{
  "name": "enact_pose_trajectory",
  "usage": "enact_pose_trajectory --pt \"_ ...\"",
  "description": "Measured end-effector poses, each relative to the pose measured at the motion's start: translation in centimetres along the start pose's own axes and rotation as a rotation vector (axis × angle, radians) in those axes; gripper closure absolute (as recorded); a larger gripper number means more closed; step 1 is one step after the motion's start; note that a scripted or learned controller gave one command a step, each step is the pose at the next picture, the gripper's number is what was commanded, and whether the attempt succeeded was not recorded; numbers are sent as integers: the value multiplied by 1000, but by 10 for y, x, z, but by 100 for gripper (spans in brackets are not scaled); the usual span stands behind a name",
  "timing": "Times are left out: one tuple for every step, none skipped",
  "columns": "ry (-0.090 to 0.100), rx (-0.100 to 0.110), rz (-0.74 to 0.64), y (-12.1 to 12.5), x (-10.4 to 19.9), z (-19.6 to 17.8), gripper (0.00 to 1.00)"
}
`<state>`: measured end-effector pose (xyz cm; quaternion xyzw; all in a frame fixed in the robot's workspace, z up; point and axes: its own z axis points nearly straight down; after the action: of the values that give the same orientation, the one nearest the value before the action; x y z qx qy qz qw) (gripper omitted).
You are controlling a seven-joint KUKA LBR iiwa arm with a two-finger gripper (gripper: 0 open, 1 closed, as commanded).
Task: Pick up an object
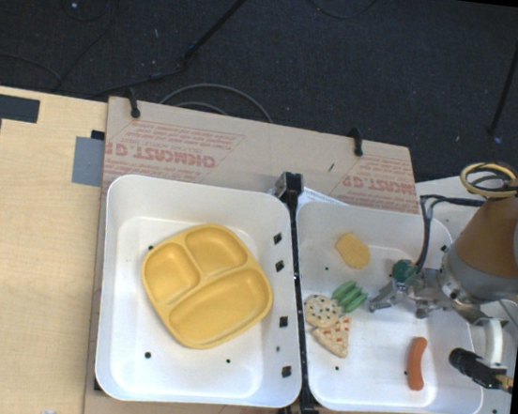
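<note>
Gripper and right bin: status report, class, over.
Gripper low in right bin, beside green toy. Nothing seen held. Pizza slice close by; sausage apart.

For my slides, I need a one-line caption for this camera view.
Gripper reaches beside green toy in right bin; yellow tray sits in left bin.

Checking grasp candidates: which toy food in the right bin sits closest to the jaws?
The green piece, just left of the gripper. The yellow piece lies farther up, the pizza slice lower left, the sausage lower right.
</note>
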<state>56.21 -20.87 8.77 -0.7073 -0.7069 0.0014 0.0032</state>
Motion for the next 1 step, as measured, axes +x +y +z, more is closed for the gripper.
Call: enact_pose_trajectory --pt "-1 -2 2 0 -1 -13 100"
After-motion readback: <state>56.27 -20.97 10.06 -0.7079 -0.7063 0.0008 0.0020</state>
